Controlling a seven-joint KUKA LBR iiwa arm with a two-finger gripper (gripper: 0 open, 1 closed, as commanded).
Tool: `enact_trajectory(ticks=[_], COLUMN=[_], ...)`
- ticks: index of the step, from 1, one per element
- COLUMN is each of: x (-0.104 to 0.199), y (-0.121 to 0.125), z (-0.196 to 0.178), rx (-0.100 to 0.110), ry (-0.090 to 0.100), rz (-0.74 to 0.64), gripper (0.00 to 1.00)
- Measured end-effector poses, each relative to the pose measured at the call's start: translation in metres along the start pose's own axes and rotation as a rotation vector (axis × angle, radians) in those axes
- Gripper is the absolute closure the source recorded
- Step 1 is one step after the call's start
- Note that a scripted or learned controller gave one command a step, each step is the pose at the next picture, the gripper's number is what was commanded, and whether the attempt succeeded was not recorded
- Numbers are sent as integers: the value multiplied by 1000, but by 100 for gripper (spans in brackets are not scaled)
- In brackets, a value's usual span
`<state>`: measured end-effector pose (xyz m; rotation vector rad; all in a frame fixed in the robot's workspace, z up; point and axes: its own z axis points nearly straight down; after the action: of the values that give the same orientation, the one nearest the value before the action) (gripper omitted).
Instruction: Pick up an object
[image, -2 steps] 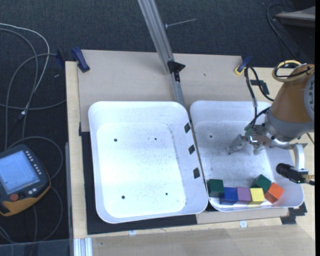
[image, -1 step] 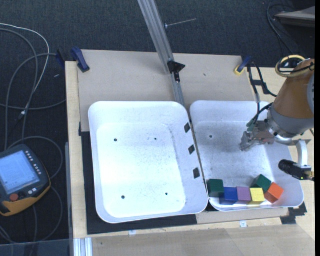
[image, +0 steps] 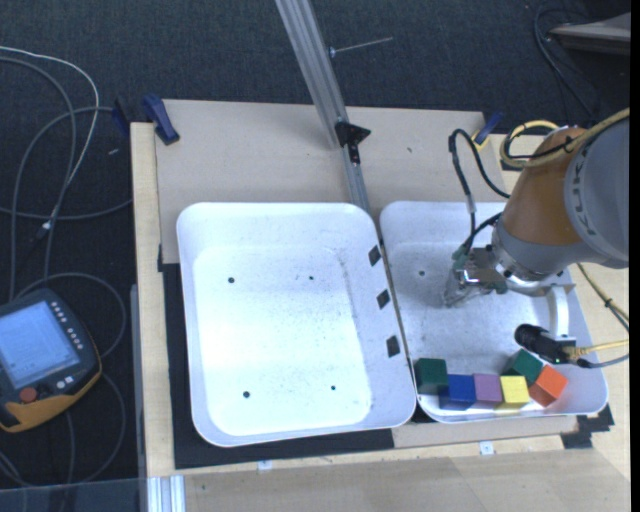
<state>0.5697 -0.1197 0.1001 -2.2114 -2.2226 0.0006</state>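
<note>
Lower right of frame, nearest the camera: a row of small blocks lies along the front wall of the right shallow white plastic bin (image: 428, 245). From left to right the row comprises a dark green cube (image: 432, 374), a blue cube (image: 461, 390), a pale purple cube (image: 487, 387), a yellow cube (image: 514, 390) and an orange-red cube (image: 550, 384). A lighter green block (image: 524, 364) sits just behind the yellow cube, touching it. All six rest on the bin floor.

Lower left of frame: a grey and orange teach pendant (image: 40, 355) lies on the dark floor beside the bench.

Centre right: the two-finger gripper (image: 462, 292) is positioned low over bare floor in the middle of the right bin, well apart from the block row. Its opening width cannot be determined from this view. The grey arm with an orange band (image: 545, 205) enters from the right edge.

Centre left: the left shallow white plastic bin (image: 280, 300) adjoins the right bin.

Upper frame: the tan bench top (image: 250, 150) carries a blue clamp (image: 160, 118) at its upper left corner, and a slanted aluminium pole (image: 315, 60) rises from the far side.
</note>
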Motion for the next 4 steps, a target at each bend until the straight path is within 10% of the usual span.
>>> enact_trajectory(ticks=[1, 2, 3, 4], x=[-3, -3, -3, 40], y=[0, 0, 1, 31], z=[-2, -2, -13, -18], rx=[-3, -4, -6, -8], ry=[-2, -3, -2, -3], rz=[5, 5, 4, -1], gripper=[0, 0, 100, 100])
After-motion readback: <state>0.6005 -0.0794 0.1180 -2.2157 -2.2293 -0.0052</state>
